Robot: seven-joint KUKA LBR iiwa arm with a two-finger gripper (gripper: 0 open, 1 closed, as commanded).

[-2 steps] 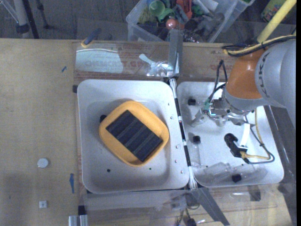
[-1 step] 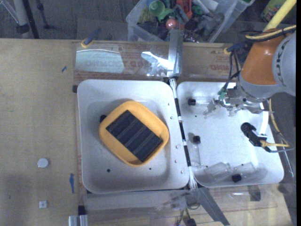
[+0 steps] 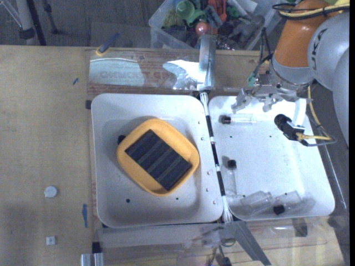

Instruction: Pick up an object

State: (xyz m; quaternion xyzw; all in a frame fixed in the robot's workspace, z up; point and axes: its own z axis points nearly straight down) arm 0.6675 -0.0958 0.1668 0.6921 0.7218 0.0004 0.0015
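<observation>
Yellow pad (image 3: 157, 157) with a dark ribbed top sitting tilted in the left bin (image 3: 105, 204), middle-left of the frame. Arm (image 3: 310, 37) coming in at upper right, gripper (image 3: 260, 100) hanging over the top edge of the right bin (image 3: 316, 187). Nothing visibly between its parts; open or closed, can't tell. Clear tubes (image 3: 266, 202) with black caps along that bin's lower edge.

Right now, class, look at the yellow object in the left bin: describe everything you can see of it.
The yellow object is a rounded-square, cushion-like block, looking like smooth plastic, with a dark rectangular panel of parallel ribs across its top. It lies flat, turned diagonally, near the middle of the left bin, resting on the white floor. Nothing else touches it; the gripper is over the other bin.
</observation>
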